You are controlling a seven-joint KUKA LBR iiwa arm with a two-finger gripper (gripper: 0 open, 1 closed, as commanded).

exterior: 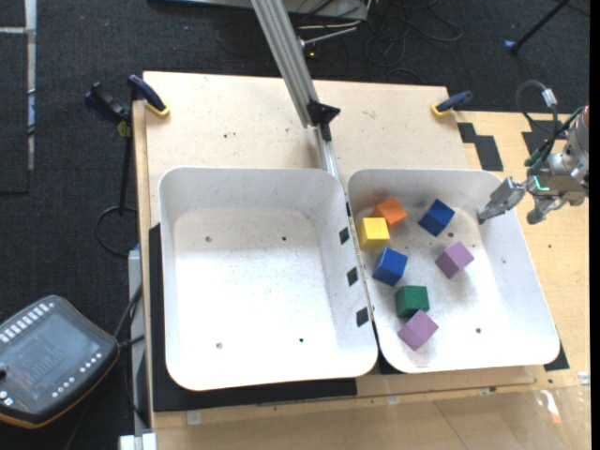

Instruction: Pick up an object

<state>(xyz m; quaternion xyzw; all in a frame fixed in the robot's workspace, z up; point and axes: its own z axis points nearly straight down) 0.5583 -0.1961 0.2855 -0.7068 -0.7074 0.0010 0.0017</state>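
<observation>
The right bin [525,289] holds several small cubes: an orange one [392,213], a yellow one [374,231], two blue ones [436,217] [390,265], two purple ones [455,259] [418,329] and a green one [412,299]. My gripper [517,208] hangs at the bin's right rim, near the frame's right edge. Its two fingers are spread apart with nothing between them. The nearest cube is the upper blue one, well to the gripper's left.
The left bin [187,279] lies beside the right one. A metal pole [286,50] slants down from the top to the gap between the bins. Clamps [148,94] [452,103] sit at the board's far corners. A pendant [47,359] lies bottom left.
</observation>
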